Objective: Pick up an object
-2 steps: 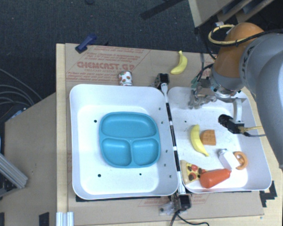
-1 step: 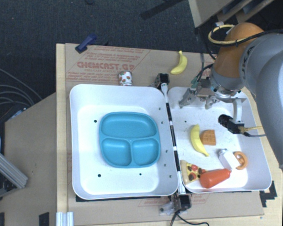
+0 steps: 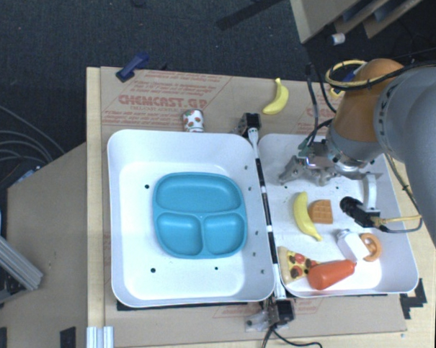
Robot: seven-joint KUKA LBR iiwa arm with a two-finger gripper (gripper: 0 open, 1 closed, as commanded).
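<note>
My gripper (image 3: 306, 173) hangs over the back part of the right bin (image 3: 399, 246), its fingers spread open with nothing between them. Just in front of it lie a yellow banana (image 3: 303, 215) and a small tan waffle (image 3: 320, 211). Further forward are a pizza slice (image 3: 294, 264), an orange carrot (image 3: 332, 273), a white bottle (image 3: 352, 245) and an orange pretzel ring (image 3: 371, 246). The gripper touches none of them.
A blue divided plate (image 3: 200, 213) lies in the left bin (image 3: 123, 201). On the bench behind the bins sit a second banana (image 3: 277, 99), a small spotted object (image 3: 194, 119) and a blue object (image 3: 132, 67). The grey arm with its orange band (image 3: 362, 104) covers the back right.
</note>
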